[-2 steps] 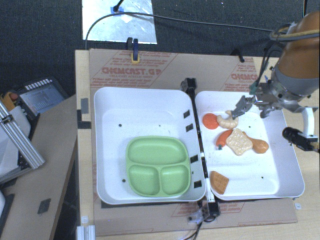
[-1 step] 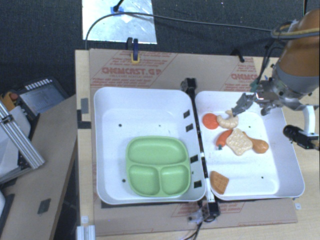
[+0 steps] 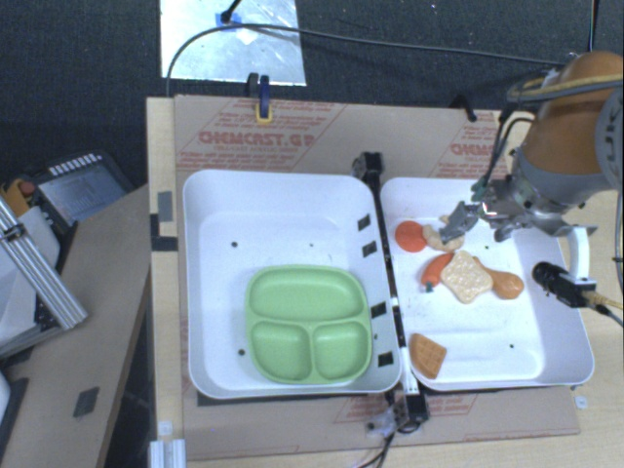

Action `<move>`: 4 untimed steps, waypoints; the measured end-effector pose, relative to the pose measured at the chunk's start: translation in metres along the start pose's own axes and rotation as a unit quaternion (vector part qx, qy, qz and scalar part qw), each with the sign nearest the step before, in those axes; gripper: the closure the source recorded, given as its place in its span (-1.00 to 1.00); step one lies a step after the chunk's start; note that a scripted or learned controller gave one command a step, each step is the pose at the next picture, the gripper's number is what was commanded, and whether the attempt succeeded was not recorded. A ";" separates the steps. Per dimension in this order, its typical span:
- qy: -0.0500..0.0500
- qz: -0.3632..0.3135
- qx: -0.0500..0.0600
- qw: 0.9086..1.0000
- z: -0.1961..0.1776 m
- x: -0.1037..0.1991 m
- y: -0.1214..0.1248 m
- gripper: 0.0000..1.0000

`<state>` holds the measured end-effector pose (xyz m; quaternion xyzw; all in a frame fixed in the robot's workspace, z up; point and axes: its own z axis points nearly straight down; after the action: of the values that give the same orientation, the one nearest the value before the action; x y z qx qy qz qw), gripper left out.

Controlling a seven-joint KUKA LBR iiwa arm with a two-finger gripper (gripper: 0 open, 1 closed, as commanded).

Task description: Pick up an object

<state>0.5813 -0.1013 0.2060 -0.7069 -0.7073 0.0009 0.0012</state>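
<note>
On the desk [image 3: 292,130] the left bin [image 3: 210,291] carries a green divided tray [image 3: 308,323], well apart from the arm and no part of the coming move. Just past the black divider, in the right bin [image 3: 556,354], lies a loose cluster of toy food: a red round piece [image 3: 410,235], an orange carrot-like piece [image 3: 430,273], a tan slice of bread [image 3: 465,277] with a brown drumstick shape [image 3: 505,284] touching its right side, and an orange wedge [image 3: 427,356] near the bin's front wall, apart from the rest. The end effector [image 3: 456,227] hangs low over the bin's back half, just right of the red piece and just behind the bread, over a small pale item I cannot identify. Whether it is spread or closed, or has anything in it, I cannot tell. The nearest candidates are the red piece, immediately to its left, and the bread, just toward the front. The bread's long axis runs roughly back-left to front-right; a short move forward would likely bring the end effector over it.
</note>
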 end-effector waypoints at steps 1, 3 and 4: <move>0.000 0.000 0.000 1.000 0.047 -0.007 -0.005 -1.00; -0.001 -0.001 -0.003 1.000 0.082 -0.001 0.003 1.00; -0.001 -0.001 -0.004 1.000 0.038 -0.002 0.008 1.00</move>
<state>0.5896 -0.1038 0.1678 -0.7059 -0.7083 -0.0018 -0.0025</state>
